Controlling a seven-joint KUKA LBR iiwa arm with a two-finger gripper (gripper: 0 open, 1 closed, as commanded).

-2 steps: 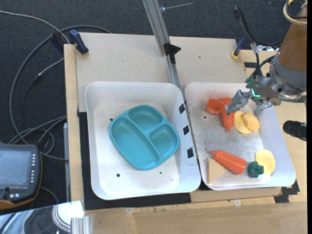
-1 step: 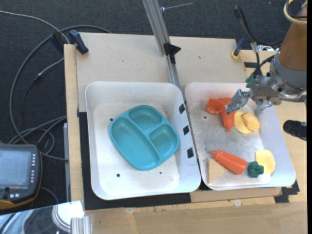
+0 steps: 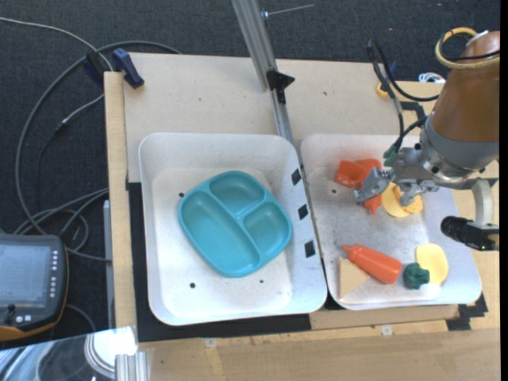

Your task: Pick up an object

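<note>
The right bin (image 3: 333,221) holds several small toys. An orange block (image 3: 352,171) lies near its top left, and a small orange piece (image 3: 371,206) sits beside a yellow piece (image 3: 399,205) in the middle. My gripper (image 3: 390,189) hangs low, right over these two pieces, with its tips hidden against them. Nearer the front lie an orange carrot-like toy (image 3: 373,263), a tan wedge (image 3: 349,278), a green piece (image 3: 415,275) and a pale yellow disc (image 3: 432,259).
A teal divided plate (image 3: 234,222) lies in the left bin (image 3: 159,213). A metal pole (image 3: 258,30) slants down to the seam between the bins. Cables run over the bench's back right corner (image 3: 389,78), and a black part (image 3: 468,230) sticks in at the right.
</note>
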